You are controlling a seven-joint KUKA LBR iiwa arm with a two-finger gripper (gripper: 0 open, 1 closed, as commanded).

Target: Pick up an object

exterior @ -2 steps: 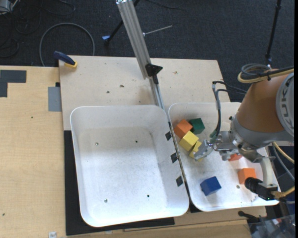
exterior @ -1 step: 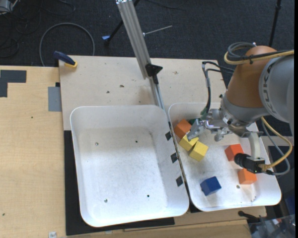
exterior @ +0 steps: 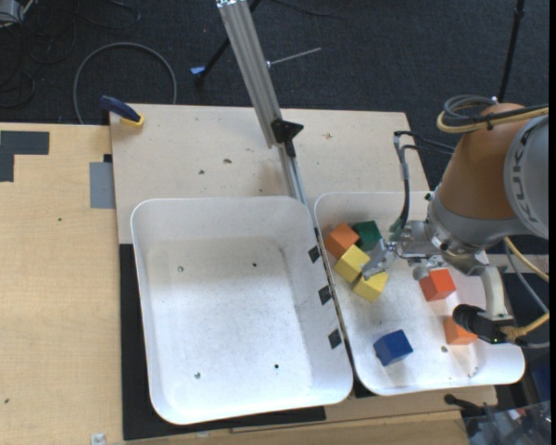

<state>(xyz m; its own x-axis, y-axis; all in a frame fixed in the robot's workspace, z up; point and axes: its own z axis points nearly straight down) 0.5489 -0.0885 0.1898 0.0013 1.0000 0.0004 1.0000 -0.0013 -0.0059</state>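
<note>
The right bin (exterior: 500, 371) holds several small blocks. An orange block (exterior: 340, 239) and a green block (exterior: 367, 233) lie at its far left, with two yellow blocks (exterior: 351, 263) (exterior: 372, 286) just in front of them. My gripper (exterior: 382, 260) is low in the bin, right against the yellow blocks and beside the green one. A red-orange block (exterior: 436, 285) lies under the arm's wrist. An orange block (exterior: 459, 332) and a blue block (exterior: 392, 347) sit nearer the front. No block is visibly lifted.
The left bin (exterior: 148, 341) adjoins the right one along a shared rim with black clips (exterior: 324, 295). A slanted aluminium rail (exterior: 255, 72) rises behind the bins. Cables hang off the arm's right side (exterior: 500, 318).
</note>
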